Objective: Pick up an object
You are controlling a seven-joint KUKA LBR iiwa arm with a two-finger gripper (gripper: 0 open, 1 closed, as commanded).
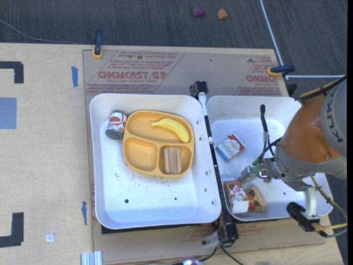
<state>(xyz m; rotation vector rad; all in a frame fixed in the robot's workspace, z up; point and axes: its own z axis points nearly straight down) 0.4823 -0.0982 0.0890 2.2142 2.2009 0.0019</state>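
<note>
A pale wooden table (44, 164) stands on dark carpet, with a printed cardboard sheet (165, 73) clamped onto it under two shallow white bins. The left bin (160, 203) holds a yellow divided tray (144, 152); a banana (172, 128) lies in the tray's top compartment and a brown sausage-like piece (172, 160) sits upright in its lower right compartment, while the lower left compartment is bare. Just beside the tray's left edge, touching it, lies a crushed red and white can (115, 125). The right bin (242, 106) holds a small white carton (230, 147) near its middle and a red and white snack packet (244, 196) at its near edge. The grey and orange arm (314, 139) reaches over this bin, its end effector (251, 175) hanging just above the packet; I cannot tell how far it is parted or whether it grips anything.
</note>
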